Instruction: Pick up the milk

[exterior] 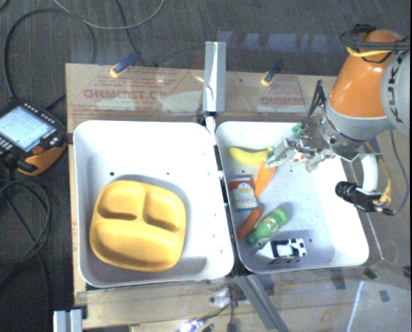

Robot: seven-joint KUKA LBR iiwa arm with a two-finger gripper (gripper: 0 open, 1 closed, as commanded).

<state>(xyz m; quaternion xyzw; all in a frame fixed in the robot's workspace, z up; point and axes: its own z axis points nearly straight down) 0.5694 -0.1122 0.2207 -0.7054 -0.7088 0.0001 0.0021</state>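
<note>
Milk carton [288, 248] lies at right bin's [344, 247] near edge, beside green bottle [268, 225]. Gripper [296, 151] hovers above banana [249, 155], far side; claw state indiscernible.

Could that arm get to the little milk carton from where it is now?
Probably yes. The milk lies at the near edge of the right bin with nothing on top of it. The green bottle lies close beside it, and the gripper hangs over the bin's far end.

Arm [399, 81] — partial "KU" lettering; board print illegible.
</note>
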